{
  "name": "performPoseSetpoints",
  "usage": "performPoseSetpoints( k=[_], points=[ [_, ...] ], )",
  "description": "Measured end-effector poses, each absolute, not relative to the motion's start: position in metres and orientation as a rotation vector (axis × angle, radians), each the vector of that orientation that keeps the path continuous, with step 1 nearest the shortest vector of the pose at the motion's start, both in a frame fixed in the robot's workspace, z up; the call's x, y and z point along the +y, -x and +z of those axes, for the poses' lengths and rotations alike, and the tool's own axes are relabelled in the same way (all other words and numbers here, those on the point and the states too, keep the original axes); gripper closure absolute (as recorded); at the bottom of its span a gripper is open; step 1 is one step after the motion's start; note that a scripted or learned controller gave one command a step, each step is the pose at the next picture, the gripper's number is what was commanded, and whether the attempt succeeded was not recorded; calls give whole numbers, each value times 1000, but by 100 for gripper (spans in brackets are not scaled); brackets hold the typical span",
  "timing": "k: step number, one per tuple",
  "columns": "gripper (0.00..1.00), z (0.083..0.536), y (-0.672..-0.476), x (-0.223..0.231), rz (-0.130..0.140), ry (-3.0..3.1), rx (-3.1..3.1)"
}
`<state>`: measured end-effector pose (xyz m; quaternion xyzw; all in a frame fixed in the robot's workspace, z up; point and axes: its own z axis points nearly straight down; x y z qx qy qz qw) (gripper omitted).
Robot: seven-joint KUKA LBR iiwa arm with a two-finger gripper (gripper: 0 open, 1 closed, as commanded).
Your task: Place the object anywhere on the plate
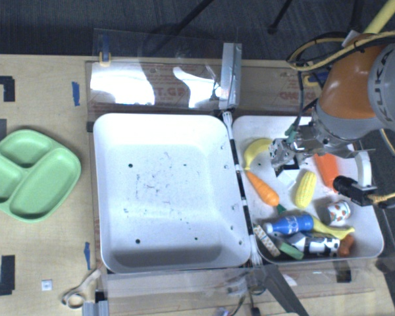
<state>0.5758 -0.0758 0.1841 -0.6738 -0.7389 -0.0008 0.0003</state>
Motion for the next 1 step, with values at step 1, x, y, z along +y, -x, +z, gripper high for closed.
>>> performPoseSetpoints(
  k=[1],
  points=[
    [100, 184, -617, -56, -2, 1969, -2451]
  ],
)
